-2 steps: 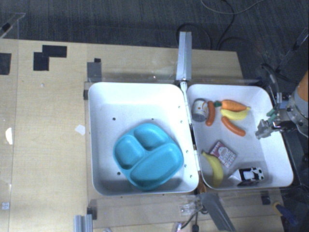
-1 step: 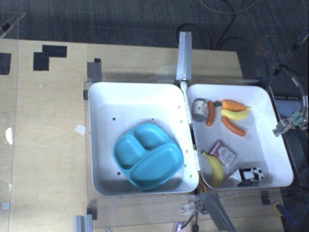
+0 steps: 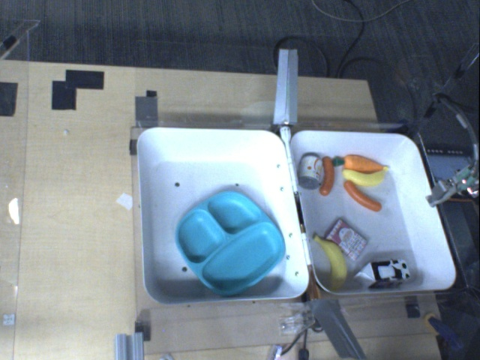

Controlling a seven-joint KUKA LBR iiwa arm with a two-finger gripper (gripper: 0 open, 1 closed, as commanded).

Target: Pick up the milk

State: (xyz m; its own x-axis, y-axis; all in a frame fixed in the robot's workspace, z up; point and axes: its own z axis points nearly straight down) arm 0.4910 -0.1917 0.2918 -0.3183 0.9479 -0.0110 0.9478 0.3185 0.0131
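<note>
The milk (image 3: 391, 272) is a small white carton with black cow patches. It lies in the front right corner of the right bin (image 3: 417, 153). At the view's right edge a grey part of my gripper (image 3: 448, 189) pokes in, just outside that bin's right rim. It sits well behind and to the right of the milk, with nothing seen in it.
The right bin also holds a silver can (image 3: 309, 170), two sausages (image 3: 327, 176) (image 3: 362, 196), a carrot (image 3: 363, 163), two bananas (image 3: 362, 177) (image 3: 333, 256) and a pink box (image 3: 347, 238). A blue divided plate (image 3: 229, 241) lies in the left bin (image 3: 157, 193).
</note>
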